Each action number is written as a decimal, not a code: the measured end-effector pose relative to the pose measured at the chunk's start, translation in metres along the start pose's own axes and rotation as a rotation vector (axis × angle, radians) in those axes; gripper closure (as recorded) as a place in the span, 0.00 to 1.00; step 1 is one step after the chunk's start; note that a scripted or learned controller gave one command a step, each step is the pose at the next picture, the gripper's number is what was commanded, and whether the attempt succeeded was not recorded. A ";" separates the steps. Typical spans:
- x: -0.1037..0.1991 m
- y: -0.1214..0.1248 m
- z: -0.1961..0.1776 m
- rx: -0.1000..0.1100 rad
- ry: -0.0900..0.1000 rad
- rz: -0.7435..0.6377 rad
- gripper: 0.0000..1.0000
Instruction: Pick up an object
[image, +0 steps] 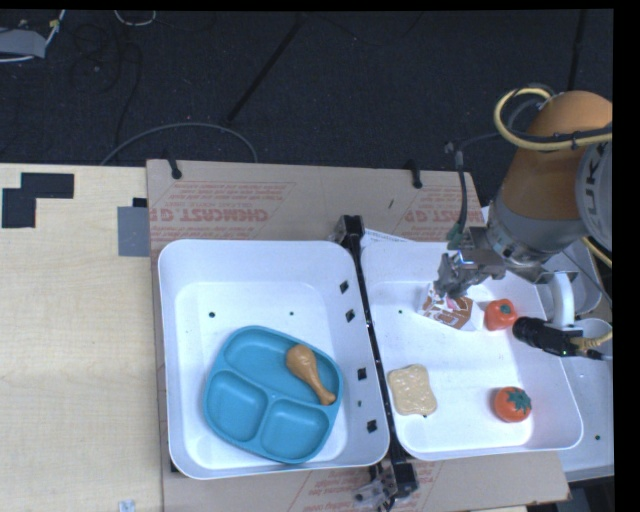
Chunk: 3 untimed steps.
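Note:
My gripper (453, 283) hangs over the back of the right bin (470, 440), reaching in from the right. Directly under its tip lies a small brown and white piece (447, 309) on the bin floor; whether the two touch I cannot make out. Just right of that piece sits a red tomato (499, 314). A second red tomato (511, 403) rests near the bin's front right corner. A pale tan slice of bread (411, 389) lies at the front left of the same bin.
The left bin (185, 300) holds a blue divided plate (250, 415) with a tan chicken drumstick (311, 372) lying on it. A black divider (362, 330) runs between the two bins. Cardboard lies under the bins, with the wooden bench to the left.

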<state>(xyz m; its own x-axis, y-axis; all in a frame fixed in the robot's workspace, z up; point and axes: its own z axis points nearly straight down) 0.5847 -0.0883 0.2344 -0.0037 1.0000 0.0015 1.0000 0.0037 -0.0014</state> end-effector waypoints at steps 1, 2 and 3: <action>0.042 0.000 0.005 0.002 0.000 0.000 1.00; 0.089 0.007 0.005 0.001 0.001 0.000 1.00; 0.145 0.006 -0.003 0.002 0.000 -0.001 1.00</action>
<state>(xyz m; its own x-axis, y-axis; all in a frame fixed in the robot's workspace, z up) 0.5905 0.0569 0.2371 -0.0049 1.0000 0.0016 1.0000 0.0049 -0.0030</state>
